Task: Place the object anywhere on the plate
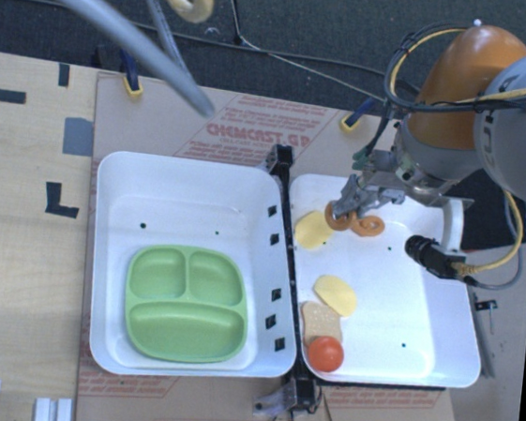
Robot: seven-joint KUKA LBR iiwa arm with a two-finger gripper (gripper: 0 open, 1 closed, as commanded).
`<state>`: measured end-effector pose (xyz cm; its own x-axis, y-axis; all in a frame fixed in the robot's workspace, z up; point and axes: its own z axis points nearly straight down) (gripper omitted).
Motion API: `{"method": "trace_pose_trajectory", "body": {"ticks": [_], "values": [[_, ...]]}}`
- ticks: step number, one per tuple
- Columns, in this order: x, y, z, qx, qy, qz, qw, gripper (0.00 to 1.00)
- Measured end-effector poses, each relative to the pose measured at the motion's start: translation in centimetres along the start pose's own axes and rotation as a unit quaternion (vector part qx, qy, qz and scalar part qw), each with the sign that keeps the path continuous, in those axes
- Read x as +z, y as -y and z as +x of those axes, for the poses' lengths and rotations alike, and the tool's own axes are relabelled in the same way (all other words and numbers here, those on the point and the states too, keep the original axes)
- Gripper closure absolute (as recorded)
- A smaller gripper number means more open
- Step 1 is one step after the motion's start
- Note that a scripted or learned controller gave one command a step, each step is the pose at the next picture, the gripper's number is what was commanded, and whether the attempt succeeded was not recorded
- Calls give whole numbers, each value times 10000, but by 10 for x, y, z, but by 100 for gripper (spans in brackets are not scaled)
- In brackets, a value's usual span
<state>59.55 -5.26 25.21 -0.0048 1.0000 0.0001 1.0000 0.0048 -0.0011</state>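
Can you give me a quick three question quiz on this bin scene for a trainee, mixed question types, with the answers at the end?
1. True or false: the green plate sits in the left bin.
2. Multiple choice: which item lies closest to the near edge of the right bin? A) the pretzel-shaped piece B) the red tomato C) the pale yellow chip
3. Fill in: the gripper hovers over the ____ bin, near the pretzel-shaped piece.

Key: 1 true; 2 B; 3 right.
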Motion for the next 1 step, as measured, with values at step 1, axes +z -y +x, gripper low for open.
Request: {"method": "trace_pose_trajectory", "body": {"ticks": [1], "values": [[17, -6, 52, -4, -2, 10, 10000, 100]]}}
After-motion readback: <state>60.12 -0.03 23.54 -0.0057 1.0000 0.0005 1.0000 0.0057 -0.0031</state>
